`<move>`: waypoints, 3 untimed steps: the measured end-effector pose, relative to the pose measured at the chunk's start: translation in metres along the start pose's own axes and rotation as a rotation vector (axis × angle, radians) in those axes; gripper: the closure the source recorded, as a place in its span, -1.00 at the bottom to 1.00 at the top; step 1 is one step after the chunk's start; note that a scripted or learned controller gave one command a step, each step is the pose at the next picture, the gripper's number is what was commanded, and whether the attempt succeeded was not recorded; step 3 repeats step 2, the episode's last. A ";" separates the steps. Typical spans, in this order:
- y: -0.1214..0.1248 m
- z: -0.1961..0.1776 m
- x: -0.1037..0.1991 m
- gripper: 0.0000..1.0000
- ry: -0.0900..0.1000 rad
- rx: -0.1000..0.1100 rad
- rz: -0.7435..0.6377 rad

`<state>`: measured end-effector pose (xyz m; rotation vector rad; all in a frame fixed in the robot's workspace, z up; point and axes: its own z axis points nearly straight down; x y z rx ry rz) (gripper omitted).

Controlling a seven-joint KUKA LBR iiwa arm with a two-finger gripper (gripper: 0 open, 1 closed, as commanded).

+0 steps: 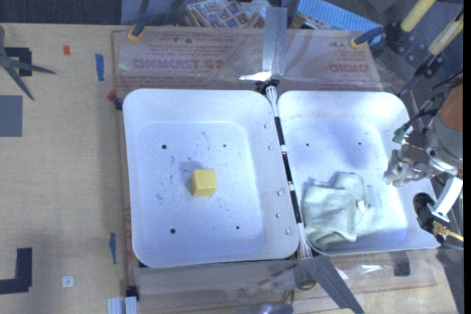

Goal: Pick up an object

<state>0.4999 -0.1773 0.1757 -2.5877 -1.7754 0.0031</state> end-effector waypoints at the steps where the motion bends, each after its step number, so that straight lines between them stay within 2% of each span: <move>1: 0.011 -0.072 0.004 1.00 -0.001 -0.004 0.063; 2: 0.017 -0.037 0.059 1.00 0.000 0.000 0.423; 3: 0.017 -0.037 0.059 1.00 0.000 0.000 0.423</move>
